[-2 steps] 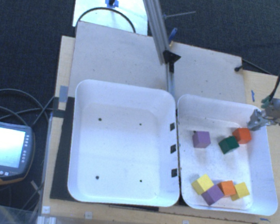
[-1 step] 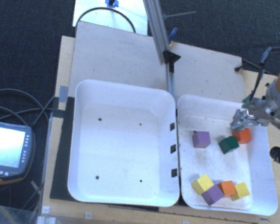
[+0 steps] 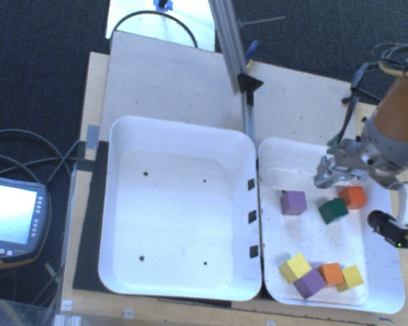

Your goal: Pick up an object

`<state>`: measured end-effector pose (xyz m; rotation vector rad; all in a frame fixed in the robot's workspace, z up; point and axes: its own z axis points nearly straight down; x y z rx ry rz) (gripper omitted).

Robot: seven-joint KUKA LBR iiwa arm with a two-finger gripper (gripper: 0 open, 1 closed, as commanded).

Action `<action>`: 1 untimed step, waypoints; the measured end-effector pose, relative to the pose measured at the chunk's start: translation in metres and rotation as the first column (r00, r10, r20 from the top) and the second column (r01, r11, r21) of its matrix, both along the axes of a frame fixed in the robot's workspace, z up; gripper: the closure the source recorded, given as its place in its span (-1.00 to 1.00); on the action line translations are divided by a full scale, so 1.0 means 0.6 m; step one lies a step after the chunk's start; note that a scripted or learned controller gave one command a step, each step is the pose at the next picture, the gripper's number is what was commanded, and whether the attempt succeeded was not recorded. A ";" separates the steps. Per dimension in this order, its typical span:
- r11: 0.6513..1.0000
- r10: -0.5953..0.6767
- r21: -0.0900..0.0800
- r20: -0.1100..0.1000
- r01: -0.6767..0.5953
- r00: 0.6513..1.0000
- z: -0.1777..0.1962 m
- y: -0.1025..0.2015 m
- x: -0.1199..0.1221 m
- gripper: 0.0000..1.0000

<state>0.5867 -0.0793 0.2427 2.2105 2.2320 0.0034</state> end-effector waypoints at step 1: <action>1.000 0.001 0.001 0.001 -0.001 1.000 0.002 0.083 0.009 1.00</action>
